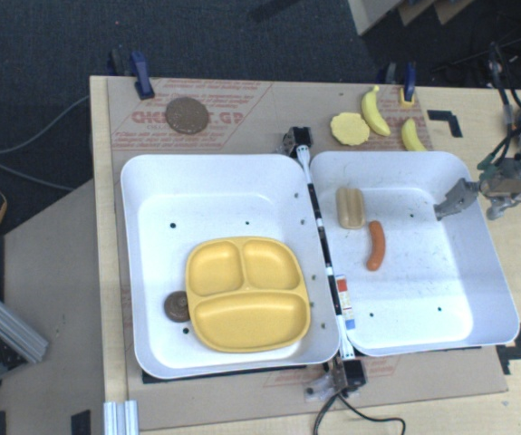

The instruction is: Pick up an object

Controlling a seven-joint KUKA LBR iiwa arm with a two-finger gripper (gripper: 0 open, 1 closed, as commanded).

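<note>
— Orange-red, that sausage [375,246]; it lies nearly upright in the picture in the right bin [477,279], left of the bin's middle, on the white floor with nothing touching it.

— And its neighbour?

— A tan bun [351,207] just above and to the left of it, near but apart, close to the wall shared with the other bin.

— Where does the gripper [455,199] stand?

— Over the right bin's upper right part, well apart from the sausage. One grey finger [453,199] points down and left toward the bin floor. Whether the fingers are spread or closed, I cannot tell (the rest is a blur of grey metal at the frame's edge), and nothing shows between them.

— The arm's pose?

— It comes in from the right edge, low across the bin's rim, with cables [506,80] rising behind it.

— The left bin [151,188]?

— It holds a yellow plate [245,293] with three compartments, sitting toward the front, and a brown disc [178,307] touching the plate's left edge.

— Outside the bins?

— On the cardboard [242,111] behind them: another brown disc [187,114] at the left, and at the right a yellow round piece [350,129] with two bananas [375,112] beside it. Blue clamps [139,73] grip the board's far edge.
</note>
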